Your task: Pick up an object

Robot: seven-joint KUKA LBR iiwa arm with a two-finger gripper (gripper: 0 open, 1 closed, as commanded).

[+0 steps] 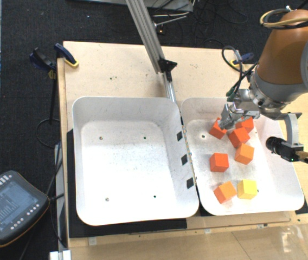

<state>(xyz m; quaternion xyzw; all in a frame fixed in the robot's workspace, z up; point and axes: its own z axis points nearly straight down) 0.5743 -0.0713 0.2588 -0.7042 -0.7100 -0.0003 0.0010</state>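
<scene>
Several small blocks lie in the right bin. A red-orange block sits at the upper left of the group, with another red one beside it and a partly hidden red one behind. An orange block, a red-orange block, a lighter orange block and a yellow block lie nearer the front. My gripper hangs low over the back of the group, right above the upper-left block and the red one beside it.
The left bin lies beside the right one, with a metal pole slanting over the back of the bench. A black camera mount sticks out from the arm over the right bin. A teach pendant sits at the lower left.
</scene>
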